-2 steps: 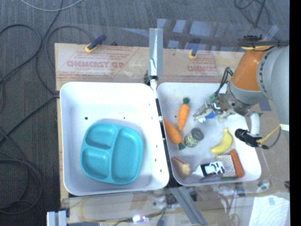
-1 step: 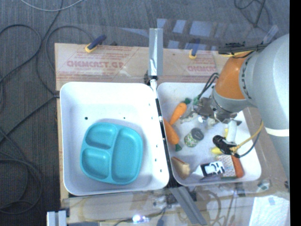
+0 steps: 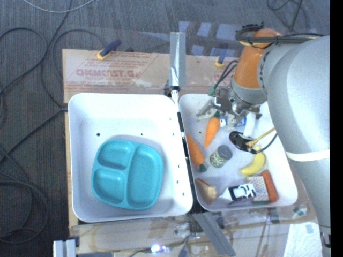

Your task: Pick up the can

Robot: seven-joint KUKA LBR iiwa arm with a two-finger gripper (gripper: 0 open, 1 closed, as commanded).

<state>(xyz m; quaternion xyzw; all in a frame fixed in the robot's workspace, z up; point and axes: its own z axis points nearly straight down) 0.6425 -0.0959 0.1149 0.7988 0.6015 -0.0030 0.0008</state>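
desk (image 3: 80, 74): two white bins are carried side by side.

left bin (image 3: 80, 143): one blue divided plate (image 3: 127, 174) is held, set toward the near side.

right bin (image 3: 277, 162), listed left to right:
- long carrot (image 3: 194, 150), laid along the left wall.
- brown item (image 3: 206, 189), near the front corner; its kind cannot be told.
- short carrot (image 3: 212, 131), pointed end toward the near side.
- can (image 3: 221, 156), found about mid-bin, just beyond the short carrot's tip and near the banana. its grey top is turned up toward the camera, so its long axis is judged roughly upright, perhaps slightly tilted.
- gripper (image 3: 229, 110), placed over the far end of this bin. nothing is seen held by it; whether it is open or closed cannot be told.
- banana (image 3: 253, 165), right of the can.
- orange box (image 3: 262, 186), at the near right corner.

relation noted: the can lies toward the near side from the gripper and slightly left, with the short carrot beside that path. a shift toward the near edge is judged necessary before any descent; the carrot tip could be caught.
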